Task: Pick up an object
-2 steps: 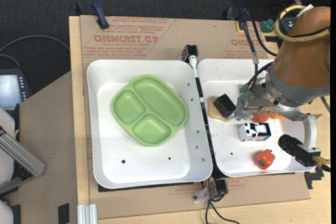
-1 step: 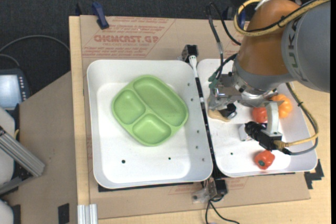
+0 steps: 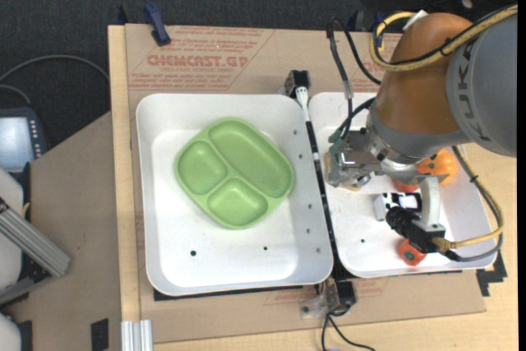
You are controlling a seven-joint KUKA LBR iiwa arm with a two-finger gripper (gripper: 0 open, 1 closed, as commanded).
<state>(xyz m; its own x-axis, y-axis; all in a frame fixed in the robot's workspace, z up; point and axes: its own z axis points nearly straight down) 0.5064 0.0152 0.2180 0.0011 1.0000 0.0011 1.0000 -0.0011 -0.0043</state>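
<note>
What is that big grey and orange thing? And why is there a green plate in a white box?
That's a robot arm, reaching in from the right. One camera looks down from above. There are two white bins. The left bin holds a green plate with three sections. The arm hangs over the right bin, where a small orange thing lies partly hidden beside it. Its job is picking something up. I can't tell whether it holds anything.

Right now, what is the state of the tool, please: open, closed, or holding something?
Tool: cannot be told from this view; it is low over the right bin.
</note>
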